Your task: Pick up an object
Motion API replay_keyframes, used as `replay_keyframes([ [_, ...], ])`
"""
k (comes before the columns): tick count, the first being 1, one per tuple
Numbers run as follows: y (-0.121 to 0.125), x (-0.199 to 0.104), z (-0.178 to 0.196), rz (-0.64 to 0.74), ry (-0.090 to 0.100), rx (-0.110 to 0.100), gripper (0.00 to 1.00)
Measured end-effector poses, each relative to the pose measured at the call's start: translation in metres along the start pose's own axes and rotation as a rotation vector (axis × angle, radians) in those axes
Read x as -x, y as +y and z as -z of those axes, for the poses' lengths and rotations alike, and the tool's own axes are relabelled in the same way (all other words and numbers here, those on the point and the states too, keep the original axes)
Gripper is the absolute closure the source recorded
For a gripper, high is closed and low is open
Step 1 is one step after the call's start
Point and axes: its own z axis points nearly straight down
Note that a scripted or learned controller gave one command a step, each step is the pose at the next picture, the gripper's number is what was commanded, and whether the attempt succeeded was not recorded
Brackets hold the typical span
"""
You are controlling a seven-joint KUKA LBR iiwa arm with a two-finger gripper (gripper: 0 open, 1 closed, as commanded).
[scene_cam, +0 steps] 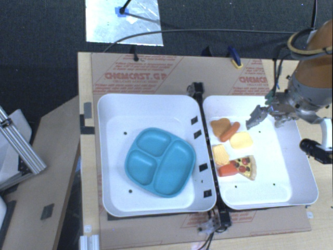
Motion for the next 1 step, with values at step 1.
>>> replay_keyframes([
  [1,0.0020,-0.0001,0.0056,0.002,-0.001,0.010,0.00],
])
